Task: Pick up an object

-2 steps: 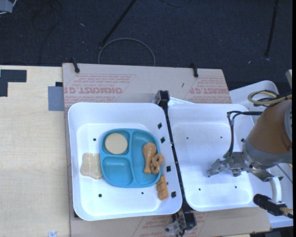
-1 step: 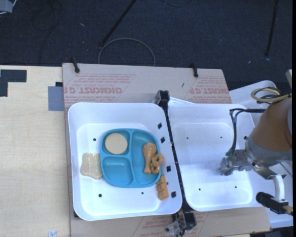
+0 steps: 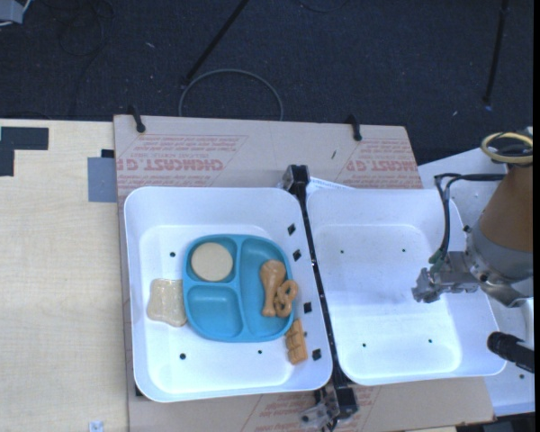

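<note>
Bench [image 3: 45, 286]: pale wood-grain top at left, carrying dark grey and black rectangular patches near its upper left. A brown cardboard sheet [image 3: 252, 156] lies under both bins; it bears red printing, upside down in this view and too blurred to read with confidence. Two small black clips hold its far edge. Beyond the bench, dark carpeted floor [image 3: 342, 52] with thin cables and a loop of wire.

Left bin [image 3: 153, 214], white and shallow: holds a blue compartment tray [image 3: 227, 318] with three sections. A round tan disc, cookie-like [image 3: 211, 261], lies in the upper left section. A tan pretzel-shaped piece [image 3: 277, 288] lies in the right section. Lower left section bare. A pale bread-slice shape [image 3: 166, 301] rests on the bin floor, touching the tray's left edge. A small orange-brown segmented piece [image 3: 295, 342] lies on the bin floor just beside the tray's lower right corner.

Right bin [image 3: 378, 268]: white floor with a few small dark dots. A black divider rail runs between the two bins.

Arm [image 3: 513, 214] enters from the right, orange band visible. Claw [image 3: 429, 286] sits over the right side of the right bin, well apart from all objects. Nothing visible in it; how far it is open, cannot tell.
</note>
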{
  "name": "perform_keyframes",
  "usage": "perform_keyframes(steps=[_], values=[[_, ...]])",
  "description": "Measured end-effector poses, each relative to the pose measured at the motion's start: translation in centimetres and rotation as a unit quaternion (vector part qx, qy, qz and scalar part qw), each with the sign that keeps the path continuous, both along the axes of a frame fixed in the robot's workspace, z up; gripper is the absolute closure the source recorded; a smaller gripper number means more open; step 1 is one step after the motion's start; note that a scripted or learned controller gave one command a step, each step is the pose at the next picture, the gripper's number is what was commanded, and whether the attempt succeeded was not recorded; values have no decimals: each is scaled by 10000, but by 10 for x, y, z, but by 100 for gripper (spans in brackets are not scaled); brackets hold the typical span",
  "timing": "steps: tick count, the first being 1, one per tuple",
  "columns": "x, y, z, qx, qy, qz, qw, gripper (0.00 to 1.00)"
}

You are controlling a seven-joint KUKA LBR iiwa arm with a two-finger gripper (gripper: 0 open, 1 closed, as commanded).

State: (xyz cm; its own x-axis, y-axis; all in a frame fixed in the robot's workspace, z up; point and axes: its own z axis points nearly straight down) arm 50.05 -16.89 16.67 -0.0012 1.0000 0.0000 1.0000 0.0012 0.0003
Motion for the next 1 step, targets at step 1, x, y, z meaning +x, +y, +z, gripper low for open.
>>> perform_keyframes(steps=[1], values=[[7,-4,45,-3,-7,-1,10000,100]])
